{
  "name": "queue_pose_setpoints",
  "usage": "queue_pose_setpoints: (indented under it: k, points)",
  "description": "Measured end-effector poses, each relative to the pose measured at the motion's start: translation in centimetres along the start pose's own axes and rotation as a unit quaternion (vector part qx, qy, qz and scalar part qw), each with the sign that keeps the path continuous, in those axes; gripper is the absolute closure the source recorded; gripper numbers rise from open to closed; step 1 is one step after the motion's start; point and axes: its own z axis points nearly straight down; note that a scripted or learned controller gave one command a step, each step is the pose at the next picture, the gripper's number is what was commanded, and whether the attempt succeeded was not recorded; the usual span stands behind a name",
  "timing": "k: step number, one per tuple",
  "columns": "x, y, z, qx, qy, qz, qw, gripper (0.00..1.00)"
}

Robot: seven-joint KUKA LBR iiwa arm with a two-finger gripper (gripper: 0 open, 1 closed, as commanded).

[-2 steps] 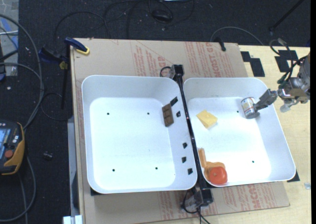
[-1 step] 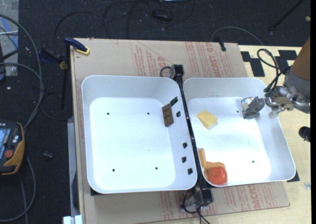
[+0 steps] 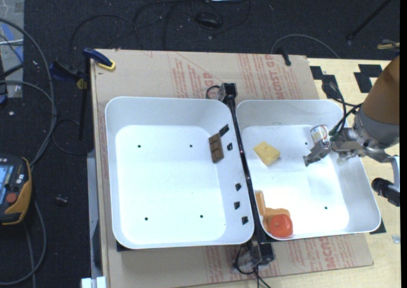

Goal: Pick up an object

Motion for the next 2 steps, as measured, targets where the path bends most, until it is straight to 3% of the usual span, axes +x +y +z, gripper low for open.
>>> queue_pose_setpoints:
  k: [1, 2]
  points:
    - [0.0, -0.1, 5.3, -0.001, 0.0, 0.0, 1.0, 0.0]
    - [0.0, 0.0, 4.0, -0.003, -0.001, 0.0, 1.0, 1.0]
